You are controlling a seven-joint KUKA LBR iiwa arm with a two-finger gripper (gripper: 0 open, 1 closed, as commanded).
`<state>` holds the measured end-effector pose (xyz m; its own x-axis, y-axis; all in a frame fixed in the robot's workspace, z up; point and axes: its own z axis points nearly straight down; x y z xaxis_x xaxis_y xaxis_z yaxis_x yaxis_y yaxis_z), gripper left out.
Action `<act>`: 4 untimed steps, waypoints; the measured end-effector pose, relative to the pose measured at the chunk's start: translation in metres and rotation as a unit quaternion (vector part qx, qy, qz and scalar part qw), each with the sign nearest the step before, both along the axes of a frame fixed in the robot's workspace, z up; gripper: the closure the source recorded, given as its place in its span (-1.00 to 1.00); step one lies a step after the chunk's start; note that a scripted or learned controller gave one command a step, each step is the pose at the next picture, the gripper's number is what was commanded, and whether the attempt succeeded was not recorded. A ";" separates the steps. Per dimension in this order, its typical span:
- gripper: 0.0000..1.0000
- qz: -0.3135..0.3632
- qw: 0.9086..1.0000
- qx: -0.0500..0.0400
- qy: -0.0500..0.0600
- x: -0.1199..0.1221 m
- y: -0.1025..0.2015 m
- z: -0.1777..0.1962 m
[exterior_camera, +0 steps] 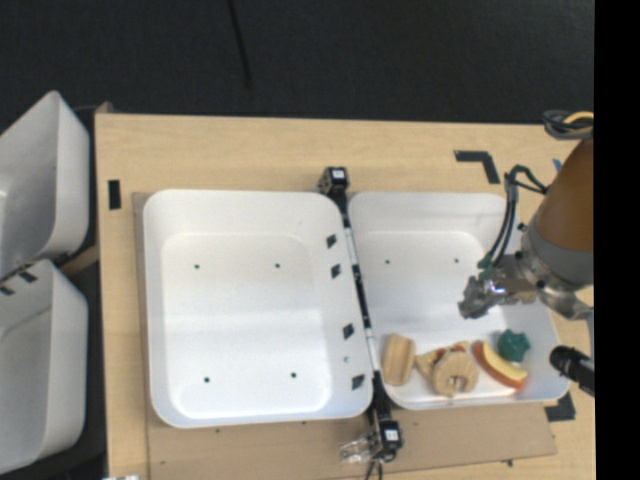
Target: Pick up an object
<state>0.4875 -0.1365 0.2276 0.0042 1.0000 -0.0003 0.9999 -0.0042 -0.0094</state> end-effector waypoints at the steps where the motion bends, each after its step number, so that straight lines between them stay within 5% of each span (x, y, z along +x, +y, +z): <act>1: 1.00 0.005 1.000 -0.001 -0.010 0.004 0.019 0.097; 2: 1.00 0.002 1.000 0.001 -0.001 0.001 0.040 0.000; 3: -1.00 0.000 1.000 0.000 -0.006 0.003 0.039 0.006; 4: -1.00 0.000 1.000 -0.002 -0.009 0.003 -0.009 0.075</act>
